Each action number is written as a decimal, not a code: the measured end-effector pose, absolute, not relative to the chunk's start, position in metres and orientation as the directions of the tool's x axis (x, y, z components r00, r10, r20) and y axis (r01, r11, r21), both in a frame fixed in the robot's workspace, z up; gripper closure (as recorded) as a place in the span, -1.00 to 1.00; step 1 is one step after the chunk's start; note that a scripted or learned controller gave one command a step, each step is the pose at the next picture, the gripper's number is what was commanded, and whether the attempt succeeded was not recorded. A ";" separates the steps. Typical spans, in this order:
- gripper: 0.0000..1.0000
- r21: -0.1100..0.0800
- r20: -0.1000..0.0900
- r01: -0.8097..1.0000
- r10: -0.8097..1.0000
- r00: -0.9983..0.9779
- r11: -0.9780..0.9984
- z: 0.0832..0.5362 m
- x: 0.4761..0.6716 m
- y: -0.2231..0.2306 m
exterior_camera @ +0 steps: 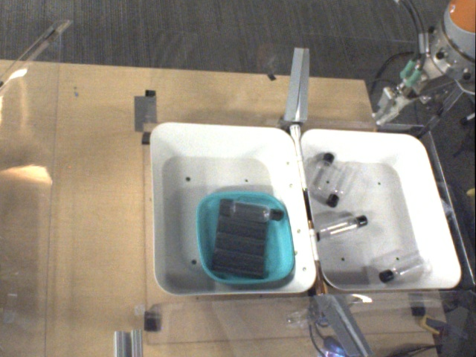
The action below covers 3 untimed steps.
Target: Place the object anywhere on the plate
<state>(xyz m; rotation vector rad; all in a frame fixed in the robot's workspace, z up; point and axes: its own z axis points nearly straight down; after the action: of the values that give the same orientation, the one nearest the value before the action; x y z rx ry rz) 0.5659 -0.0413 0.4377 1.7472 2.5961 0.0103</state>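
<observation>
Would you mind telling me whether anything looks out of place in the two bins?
One vial already lies on the dark rack in the teal plate. The other vials lie scattered on their sides in the right bin.

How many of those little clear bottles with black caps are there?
5: one vial on the teal plate in the left bin; four in the right bin, at.
</observation>
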 end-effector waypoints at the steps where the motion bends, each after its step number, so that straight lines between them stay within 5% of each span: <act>1: 1.00 0.005 -0.003 0.883 0.883 -0.468 0.468 0.321 0.622 -0.013; 2: 1.00 0.009 -0.007 0.861 0.861 -0.508 0.508 0.352 0.637 -0.063; 3: 1.00 0.006 -0.006 0.843 0.843 -0.538 0.538 0.311 0.664 -0.122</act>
<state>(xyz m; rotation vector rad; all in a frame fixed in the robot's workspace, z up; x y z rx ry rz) 0.6644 -0.1224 0.3112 1.5056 2.7480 0.0035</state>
